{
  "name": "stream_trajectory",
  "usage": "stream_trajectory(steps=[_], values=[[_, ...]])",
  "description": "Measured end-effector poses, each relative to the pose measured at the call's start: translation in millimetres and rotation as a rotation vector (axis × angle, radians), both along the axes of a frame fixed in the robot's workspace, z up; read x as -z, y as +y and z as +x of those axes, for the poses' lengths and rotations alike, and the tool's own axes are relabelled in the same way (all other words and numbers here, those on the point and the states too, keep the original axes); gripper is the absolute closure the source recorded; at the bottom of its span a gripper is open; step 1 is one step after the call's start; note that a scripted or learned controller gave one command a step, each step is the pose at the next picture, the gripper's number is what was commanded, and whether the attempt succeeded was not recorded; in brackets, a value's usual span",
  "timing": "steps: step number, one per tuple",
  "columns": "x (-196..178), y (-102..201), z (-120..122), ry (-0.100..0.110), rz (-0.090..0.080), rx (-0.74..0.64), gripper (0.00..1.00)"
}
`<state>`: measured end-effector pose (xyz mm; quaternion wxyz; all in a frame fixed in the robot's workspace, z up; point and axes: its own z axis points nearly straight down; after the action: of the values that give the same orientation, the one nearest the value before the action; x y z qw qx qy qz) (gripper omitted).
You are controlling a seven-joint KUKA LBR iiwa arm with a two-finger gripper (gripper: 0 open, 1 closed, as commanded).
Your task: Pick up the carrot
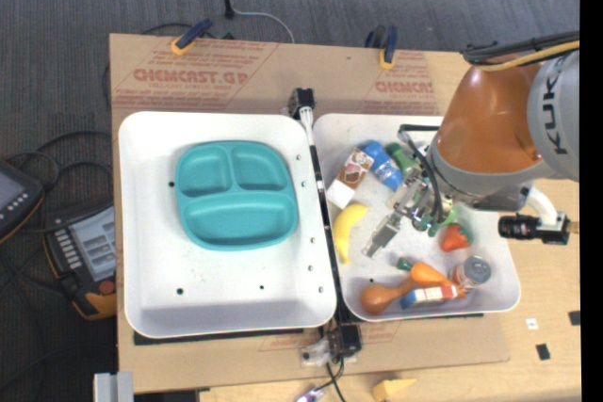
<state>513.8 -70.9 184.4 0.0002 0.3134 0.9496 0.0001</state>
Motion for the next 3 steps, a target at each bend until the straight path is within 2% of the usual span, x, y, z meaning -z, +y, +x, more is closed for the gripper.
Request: stream_trajectory(steps=[1, 3], values=[[95.9, -24.3, -17.3, -0.006, -0.001, 0.026, 0.0], [96.0, -24.4, -17.3, -0.007, 0.0, 0.026, 0.0]])
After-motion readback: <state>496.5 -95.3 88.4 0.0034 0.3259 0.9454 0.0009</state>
